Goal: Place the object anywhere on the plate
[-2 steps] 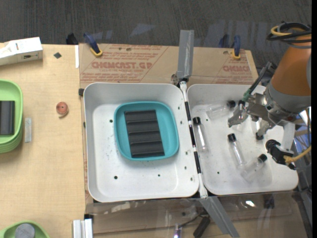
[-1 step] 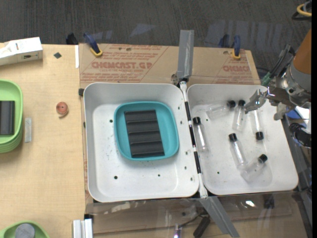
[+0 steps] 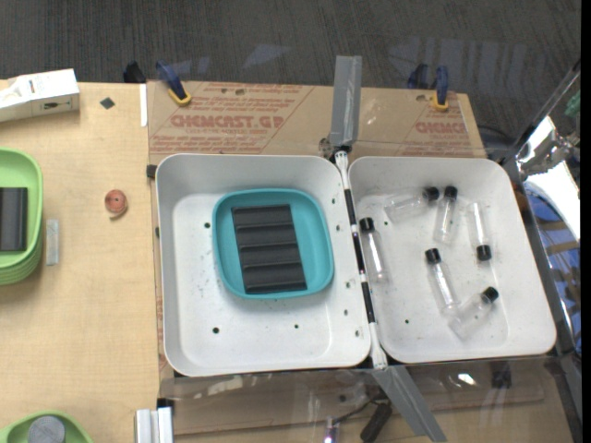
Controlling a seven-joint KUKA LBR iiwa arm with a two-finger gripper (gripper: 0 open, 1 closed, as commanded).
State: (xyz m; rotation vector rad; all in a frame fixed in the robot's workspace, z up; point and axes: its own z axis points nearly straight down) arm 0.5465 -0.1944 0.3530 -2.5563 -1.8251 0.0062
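A teal square plate point(image 3: 224, 247) sits in the left white bin point(image 3: 185, 330), slightly left of its middle. A black ridged block point(image 3: 268, 247) lies on the plate. Several clear vials with black caps lie scattered in the right white bin point(image 3: 517, 340). One vial point(image 3: 372, 249) rests along that bin's left wall. Another vial point(image 3: 441, 281) lies near the middle, and a third vial point(image 3: 473, 308) sits towards the front right. The others cluster at the back of the bin.
A cardboard sheet point(image 3: 240, 113) lies behind the bins, held by clamps. On the wooden bench to the left are a green tray point(image 3: 28, 178), a small round pink piece point(image 3: 114, 201) and a white box point(image 3: 37, 92). Shiny wrapping point(image 3: 547, 155) stands at the right.
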